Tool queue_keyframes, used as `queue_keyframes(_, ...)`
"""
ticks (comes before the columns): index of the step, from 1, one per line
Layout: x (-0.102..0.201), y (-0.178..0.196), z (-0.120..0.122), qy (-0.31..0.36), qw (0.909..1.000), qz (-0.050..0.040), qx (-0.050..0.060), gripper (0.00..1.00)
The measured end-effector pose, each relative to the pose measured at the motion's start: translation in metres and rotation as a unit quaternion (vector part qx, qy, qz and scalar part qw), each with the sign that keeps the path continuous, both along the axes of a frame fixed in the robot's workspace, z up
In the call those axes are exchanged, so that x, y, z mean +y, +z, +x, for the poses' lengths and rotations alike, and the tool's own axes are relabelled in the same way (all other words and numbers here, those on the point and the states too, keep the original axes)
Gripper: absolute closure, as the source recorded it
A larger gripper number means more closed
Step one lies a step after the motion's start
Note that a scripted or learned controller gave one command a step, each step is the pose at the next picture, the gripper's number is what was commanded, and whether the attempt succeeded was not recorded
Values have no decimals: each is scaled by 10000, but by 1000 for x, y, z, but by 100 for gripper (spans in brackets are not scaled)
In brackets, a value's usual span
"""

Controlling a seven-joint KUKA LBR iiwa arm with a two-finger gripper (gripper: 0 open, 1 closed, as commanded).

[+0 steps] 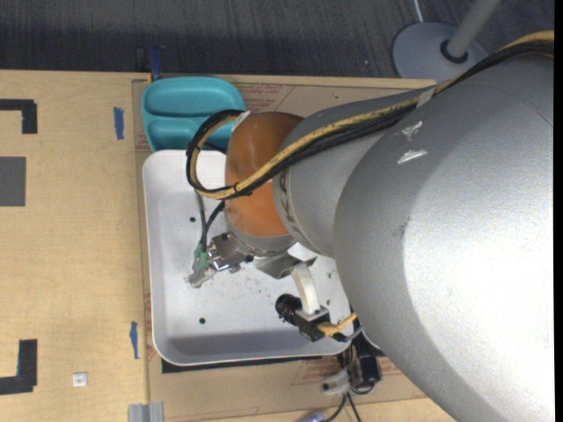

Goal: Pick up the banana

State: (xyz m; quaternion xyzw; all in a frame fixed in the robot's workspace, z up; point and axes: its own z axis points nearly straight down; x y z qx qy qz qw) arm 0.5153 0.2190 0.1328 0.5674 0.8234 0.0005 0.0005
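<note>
My gripper point(201, 269) hangs low over the left half of the white bin point(167, 227), close to the bin floor. Its small metal tip with a green part points toward the bin's left wall. Behind it, the orange band point(255, 178) and the grey arm point(422, 227) cover the bin's right side and everything to the right. I see nothing held at the tip. A black cable point(195, 161) loops from the wrist over the bin's far part.
A teal plastic object point(189, 108) lies against the bin's far edge. The bin floor carries a few dark specks point(202, 321). Brown bench surface point(70, 236) with black and blue tape marks lies to the left. A grey stand base point(431, 47) sits at the top right.
</note>
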Motion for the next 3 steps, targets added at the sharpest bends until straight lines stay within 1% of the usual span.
queue_keyframes(1,-1,-47,-35,121,9999,8,-6,0)
queue_keyframes(2,-2,-21,-22,-1460,9893,-2,10,0)
queue_keyframes(3,2,-37,-37,-2601,9656,-8,30,0)
